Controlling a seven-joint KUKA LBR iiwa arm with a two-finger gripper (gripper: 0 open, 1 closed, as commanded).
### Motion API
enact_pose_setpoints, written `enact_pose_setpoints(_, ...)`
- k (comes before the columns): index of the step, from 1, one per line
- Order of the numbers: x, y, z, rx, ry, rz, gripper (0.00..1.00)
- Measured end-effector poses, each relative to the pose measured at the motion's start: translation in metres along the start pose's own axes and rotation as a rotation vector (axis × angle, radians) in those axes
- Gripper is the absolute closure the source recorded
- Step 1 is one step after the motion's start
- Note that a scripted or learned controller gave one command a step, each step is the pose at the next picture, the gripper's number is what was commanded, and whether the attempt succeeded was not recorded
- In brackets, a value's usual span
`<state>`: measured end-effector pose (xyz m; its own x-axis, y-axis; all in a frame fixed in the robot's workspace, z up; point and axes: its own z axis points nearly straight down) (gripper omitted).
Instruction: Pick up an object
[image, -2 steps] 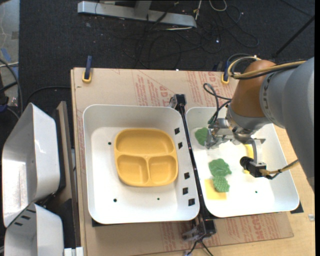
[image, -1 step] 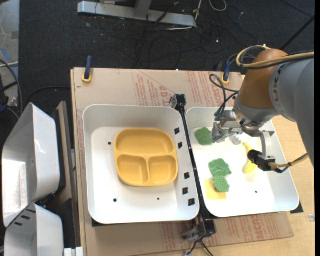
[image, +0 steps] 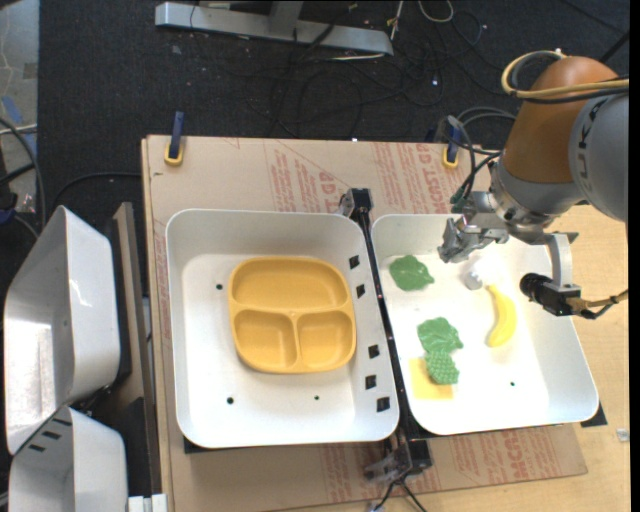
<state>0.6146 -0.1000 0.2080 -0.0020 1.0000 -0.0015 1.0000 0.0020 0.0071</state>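
- Gripper (image: 462, 247): we find it low over the far end of the right bin (image: 560, 385), pointing down and toward the divider; we cannot tell from this slant whether it is released or clenched, and we see nothing between its tips.
- Arm (image: 560, 130): we record a grey body with an orange band, entering from the right and bending down over the right bin's far corner; a black cable loops over its top.
- Green flat piece (image: 410, 272): we note it lying on the bin floor just beside the gripper, toward the divider, apart from it.
- Banana (image: 501, 317): yellow, curved, lying near the middle of the right bin, clear of the gripper.
- Green leafy piece (image: 439, 336) and green knobbly piece (image: 443, 369): touching one another, the knobbly one resting on a yellow flat square (image: 428, 385), near the divider side.
- Left bin (image: 200, 400): we list a yellow three-compartment tray (image: 293, 313) sitting in its centre.
- Bench (image: 260, 170): brown board with red lettering under both bins, clamps at its far edge.
- Surroundings: dark floor (image: 90, 80) with cables beyond the bench; white containers (image: 55, 300) at the left.
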Motion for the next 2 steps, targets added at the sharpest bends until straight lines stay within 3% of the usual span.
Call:
enact_pose_setpoints(1,-0.008,-0.005,-0.055,0.000,0.000,0.003,1.00)
enact_pose_setpoints(2,0.037,-0.005,-0.054,0.007,0.003,-0.005,1.00)
